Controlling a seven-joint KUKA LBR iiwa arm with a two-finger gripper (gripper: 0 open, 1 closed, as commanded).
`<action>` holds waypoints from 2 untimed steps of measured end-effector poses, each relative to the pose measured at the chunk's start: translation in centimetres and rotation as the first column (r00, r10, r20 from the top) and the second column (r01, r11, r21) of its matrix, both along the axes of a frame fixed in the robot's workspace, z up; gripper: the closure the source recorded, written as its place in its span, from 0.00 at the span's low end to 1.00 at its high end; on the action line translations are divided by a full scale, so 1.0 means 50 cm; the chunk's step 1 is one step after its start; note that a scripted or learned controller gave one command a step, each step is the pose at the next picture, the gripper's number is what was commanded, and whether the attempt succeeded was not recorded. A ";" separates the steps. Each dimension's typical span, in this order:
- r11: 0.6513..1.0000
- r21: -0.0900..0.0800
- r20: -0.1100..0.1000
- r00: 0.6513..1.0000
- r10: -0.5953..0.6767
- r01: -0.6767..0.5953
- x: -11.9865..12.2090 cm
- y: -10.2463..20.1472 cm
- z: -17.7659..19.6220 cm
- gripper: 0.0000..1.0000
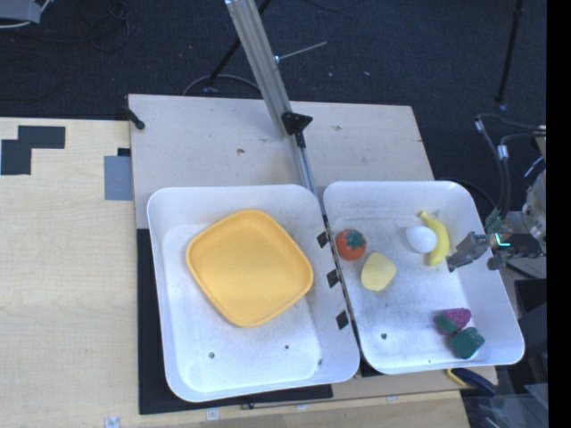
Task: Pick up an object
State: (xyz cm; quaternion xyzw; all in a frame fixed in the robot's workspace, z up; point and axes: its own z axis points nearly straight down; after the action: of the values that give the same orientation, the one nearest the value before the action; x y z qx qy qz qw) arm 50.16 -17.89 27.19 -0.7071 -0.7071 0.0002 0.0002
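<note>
Yellow banana point(434, 236), curved, touching white egg point(420, 238)

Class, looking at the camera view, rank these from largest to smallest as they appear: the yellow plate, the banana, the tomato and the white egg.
1. yellow plate, by far the largest
2. banana, long but thin
3. tomato and white egg look about alike, so I won't rank them.
</note>
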 end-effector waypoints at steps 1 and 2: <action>1.000 0.000 0.000 1.000 0.000 0.000 0.000 0.000 0.000 0.00; 1.000 0.001 -0.005 1.000 0.000 0.000 0.002 -0.018 -0.112 0.00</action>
State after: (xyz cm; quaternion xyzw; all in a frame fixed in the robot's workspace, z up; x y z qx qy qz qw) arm 50.25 -18.81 21.59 -0.7071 -0.7071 0.0015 0.0024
